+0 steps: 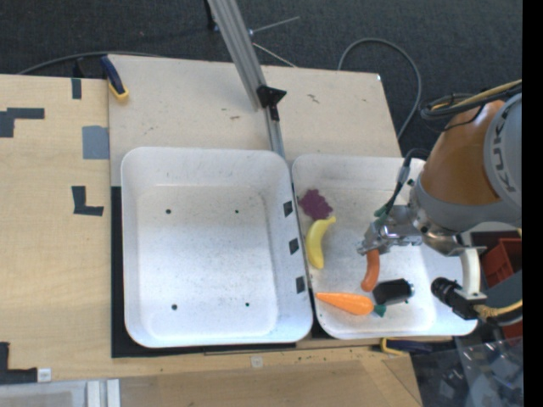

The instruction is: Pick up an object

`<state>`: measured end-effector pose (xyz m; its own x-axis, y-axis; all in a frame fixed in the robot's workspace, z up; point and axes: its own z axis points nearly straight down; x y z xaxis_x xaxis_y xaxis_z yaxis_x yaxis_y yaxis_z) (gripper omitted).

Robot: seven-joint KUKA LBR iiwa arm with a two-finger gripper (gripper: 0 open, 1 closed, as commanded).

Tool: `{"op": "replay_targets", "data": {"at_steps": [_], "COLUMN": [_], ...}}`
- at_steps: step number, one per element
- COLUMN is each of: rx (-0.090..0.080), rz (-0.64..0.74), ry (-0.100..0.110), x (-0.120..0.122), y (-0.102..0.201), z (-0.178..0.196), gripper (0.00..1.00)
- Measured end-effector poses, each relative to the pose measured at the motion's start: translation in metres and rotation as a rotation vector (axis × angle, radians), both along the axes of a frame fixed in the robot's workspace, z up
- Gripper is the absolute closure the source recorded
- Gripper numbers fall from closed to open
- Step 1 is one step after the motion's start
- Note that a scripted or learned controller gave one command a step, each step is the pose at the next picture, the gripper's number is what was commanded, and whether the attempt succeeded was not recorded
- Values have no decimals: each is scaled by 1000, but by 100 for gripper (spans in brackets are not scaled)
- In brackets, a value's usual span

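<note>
Right bin (356, 170), item in hand: we log the gripper (374, 246) above a small orange-red sausage (371, 271) at its six o'clock; finger state, we cannot tell; lift apparently outstanding; banana (316, 241) at nine o'clock.

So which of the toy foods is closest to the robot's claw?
The small orange-red piece, standing almost upright just under the gripper. The carrot, banana and purple grapes lie farther left in the right bin.
</note>
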<state>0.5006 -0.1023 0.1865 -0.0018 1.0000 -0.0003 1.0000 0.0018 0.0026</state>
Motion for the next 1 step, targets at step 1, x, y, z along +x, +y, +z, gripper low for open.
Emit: {"op": "replay_targets", "data": {"at_steps": [1], "rx": [0], "rz": [0], "ry": [0], "x": [1], "y": [0], "z": [42], "gripper": [100]}}
